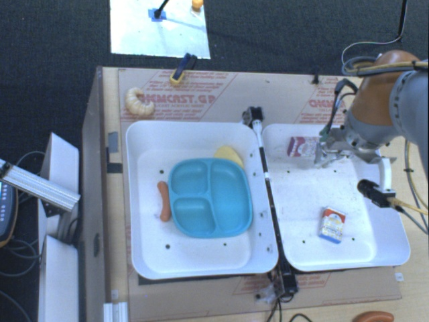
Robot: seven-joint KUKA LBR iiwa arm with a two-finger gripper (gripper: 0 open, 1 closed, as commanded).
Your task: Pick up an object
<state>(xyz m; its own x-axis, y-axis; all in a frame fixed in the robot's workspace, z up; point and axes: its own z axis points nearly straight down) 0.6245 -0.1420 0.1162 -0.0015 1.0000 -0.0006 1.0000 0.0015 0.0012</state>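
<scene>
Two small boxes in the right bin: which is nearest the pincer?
The maroon-and-white box at the bin's back, just left of the pincer. The red-and-white box lies toward the front.

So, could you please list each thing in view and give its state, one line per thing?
end effector: low in the right bin, beside the maroon packet
maroon packet: lying at the right bin's far side
small red-and-white box: lying flat in the right bin
blue divided plate: flat, right side up, in the left bin
sausage: lying left of the plate
yellow item: partly hidden behind the plate
</scene>
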